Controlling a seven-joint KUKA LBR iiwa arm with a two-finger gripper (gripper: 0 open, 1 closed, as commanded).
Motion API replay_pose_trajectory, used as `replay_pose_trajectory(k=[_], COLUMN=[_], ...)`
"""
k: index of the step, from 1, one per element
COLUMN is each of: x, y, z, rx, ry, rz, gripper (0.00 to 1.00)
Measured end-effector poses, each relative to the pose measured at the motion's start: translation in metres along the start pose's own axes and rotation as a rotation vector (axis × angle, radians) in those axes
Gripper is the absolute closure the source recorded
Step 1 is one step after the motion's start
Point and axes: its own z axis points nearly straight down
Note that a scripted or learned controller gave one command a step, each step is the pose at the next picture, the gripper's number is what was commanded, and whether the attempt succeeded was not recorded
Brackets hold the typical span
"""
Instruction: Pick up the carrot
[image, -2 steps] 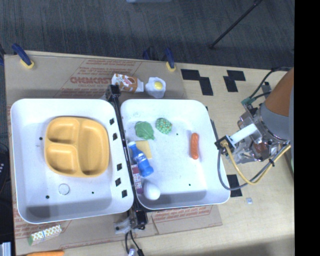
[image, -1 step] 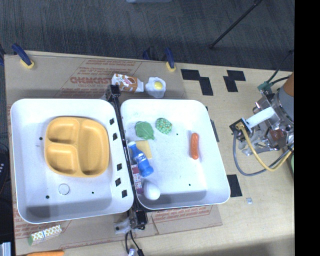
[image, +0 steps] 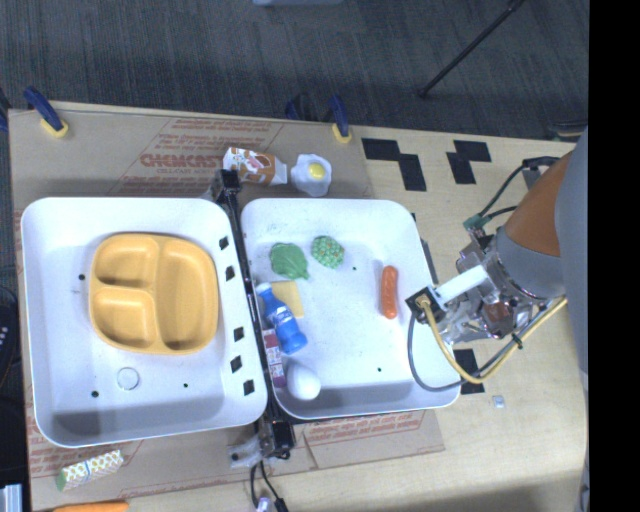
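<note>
While the carrot (image: 388, 291) lies in the right bin (image: 415, 225), the arm's jaws (image: 468, 320) hover beside its rim; their state is unclear.

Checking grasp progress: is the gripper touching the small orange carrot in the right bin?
Apart. The camera view shows white bin floor between the small orange carrot and the gripper, which sits over the right bin's right rim.

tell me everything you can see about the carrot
The carrot is a small orange-red piece, stubby and rounded at both ends, smooth like a plastic toy. It lies flat on the floor of the right bin, lengthwise top to bottom in the view, near the bin's right wall. Nothing touches it; the gripper sits to its right, outside the bin's edge.
</note>
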Motion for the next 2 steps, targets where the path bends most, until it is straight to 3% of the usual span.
replay_pose_trajectory(k=[1, 2], x=[0.000, 0.000], y=[0.000, 0.000], z=[-0.077, -0.125], rx=[-0.002, -0.003], ry=[0.002, 0.002], rz=[-0.044, -0.053], gripper=[1.00, 1.00])
